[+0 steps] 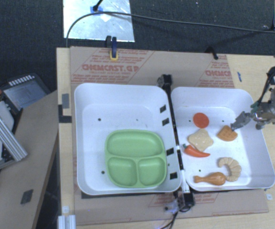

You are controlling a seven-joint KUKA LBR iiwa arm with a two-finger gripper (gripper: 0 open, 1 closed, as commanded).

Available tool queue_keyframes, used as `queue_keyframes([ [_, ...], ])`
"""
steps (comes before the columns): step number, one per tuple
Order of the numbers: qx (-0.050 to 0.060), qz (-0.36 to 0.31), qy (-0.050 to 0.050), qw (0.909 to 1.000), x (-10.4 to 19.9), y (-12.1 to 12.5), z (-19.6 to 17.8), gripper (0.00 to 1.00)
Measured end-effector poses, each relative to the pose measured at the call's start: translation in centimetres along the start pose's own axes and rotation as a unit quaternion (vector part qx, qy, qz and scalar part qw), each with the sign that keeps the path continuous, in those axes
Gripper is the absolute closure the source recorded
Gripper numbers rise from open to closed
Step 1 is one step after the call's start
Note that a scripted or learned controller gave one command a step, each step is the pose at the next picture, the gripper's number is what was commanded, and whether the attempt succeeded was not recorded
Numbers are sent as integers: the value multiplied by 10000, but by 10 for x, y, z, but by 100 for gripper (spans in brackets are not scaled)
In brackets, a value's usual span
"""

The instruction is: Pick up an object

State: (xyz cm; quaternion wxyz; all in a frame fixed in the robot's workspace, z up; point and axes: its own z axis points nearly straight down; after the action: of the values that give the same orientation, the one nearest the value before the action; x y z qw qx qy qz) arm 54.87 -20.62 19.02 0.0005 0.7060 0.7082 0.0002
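1. White plastic makes up both bins on my bench: the left bin and the right bin sit side by side, their inner rims touching along a black divider strip.
2. Inside the left bin lies a green divided plate, with one long compartment at the back and two smaller ones at the front, set towards the near-right corner.
3. Inside the right bin I see toy food: a red-orange disc towards the back, a pale bread-like piece just in front of it, and a red chilli pepper touching that piece's near edge.
4. Nearer the front lie a brown drumstick and a curled shrimp, close together.
5. An orange wedge sits in the right half of that bin.
6. My pincer reaches in from the right, its tip just at the wedge's upper right edge. I cannot tell whether it is parted or closed, nor whether it touches the wedge.
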Motion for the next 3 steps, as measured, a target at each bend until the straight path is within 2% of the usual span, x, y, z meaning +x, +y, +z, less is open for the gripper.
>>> queue_keyframes([
  [1, 12, 2, 4, 10000, 5, 2, 42, 0],
  [2, 15, 7, 5, 10000, 2, 0, 104, 0],
  [3, -2, 8, -1, 10000, 2, 0, 105, 0],
])
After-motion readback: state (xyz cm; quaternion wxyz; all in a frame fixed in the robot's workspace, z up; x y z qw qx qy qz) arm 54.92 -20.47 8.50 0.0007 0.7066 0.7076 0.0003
